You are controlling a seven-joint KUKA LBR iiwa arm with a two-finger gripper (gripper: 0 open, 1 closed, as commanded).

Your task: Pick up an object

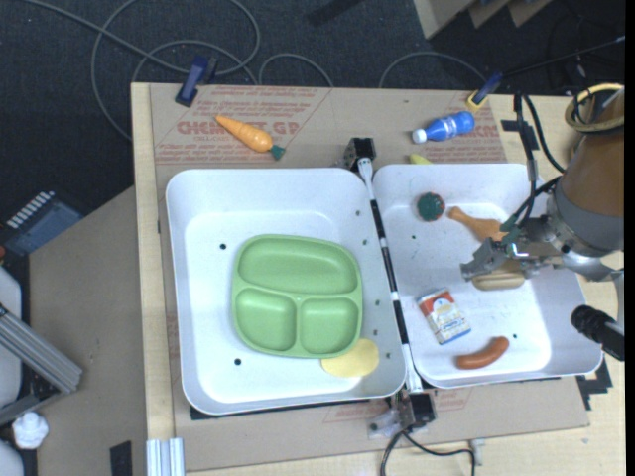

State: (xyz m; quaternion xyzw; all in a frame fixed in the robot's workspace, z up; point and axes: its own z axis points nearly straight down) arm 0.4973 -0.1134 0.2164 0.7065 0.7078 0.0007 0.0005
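The right bin (526, 181) holds several small objects. A dark green ball (430, 206) lies near its back left, and an orange-tan drumstick-shaped piece (473, 222) is just right of it. My gripper (493, 264) hangs low over the middle of this bin, directly above a tan bread-like piece (499, 283) whose lower edge shows beneath it. Whether the two touch is hidden. A red and white carton (444, 316) lies in front of the gripper, and a red-orange sausage (482, 353) sits near the front wall.
The left bin (198, 266) holds a green divided plate (296, 294) with a yellow disc (349, 361) at its front corner. Behind the bins on the board lie a toy carrot (248, 134) and a blue bottle (444, 127). The arm fills the right side.
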